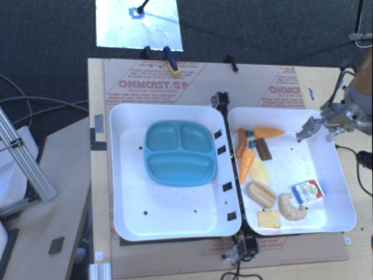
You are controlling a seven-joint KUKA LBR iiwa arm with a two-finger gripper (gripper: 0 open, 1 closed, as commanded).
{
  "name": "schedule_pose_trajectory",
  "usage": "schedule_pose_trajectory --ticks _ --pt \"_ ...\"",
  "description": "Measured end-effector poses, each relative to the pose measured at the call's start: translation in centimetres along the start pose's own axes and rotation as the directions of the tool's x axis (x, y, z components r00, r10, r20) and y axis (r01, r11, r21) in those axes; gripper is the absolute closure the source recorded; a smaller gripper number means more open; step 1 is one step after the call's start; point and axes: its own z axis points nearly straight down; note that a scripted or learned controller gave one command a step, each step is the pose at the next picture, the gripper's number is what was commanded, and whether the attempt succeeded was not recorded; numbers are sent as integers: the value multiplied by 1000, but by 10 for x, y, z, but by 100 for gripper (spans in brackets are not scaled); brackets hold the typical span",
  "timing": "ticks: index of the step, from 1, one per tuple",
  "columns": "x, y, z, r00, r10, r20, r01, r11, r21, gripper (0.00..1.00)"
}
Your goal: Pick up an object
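Note:
The right bin (344,209) holds several toy foods. An orange carrot (268,132) lies at the top, with a second carrot (247,163) and a brown chocolate bar (263,149) below it. Farther down are a pale yellow piece (260,171), a hot dog bun (261,194), a shrimp (291,207), a square cracker (268,219) and a small milk carton (307,192). My gripper (317,135) hovers over the bin's upper right corner, right of the top carrot. It is open, with nothing between its fingers.
A blue divided plate (179,153) lies in the left bin (128,214). A black divider with clips (230,156) runs between the bins. Cables (349,150) hang at the right edge, and a metal frame (23,162) stands at the left.

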Motion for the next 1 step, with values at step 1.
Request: schedule_pose_trajectory --ticks 1 --pt "0 3 -8 1000 -3 3 3 1000 -13 0"
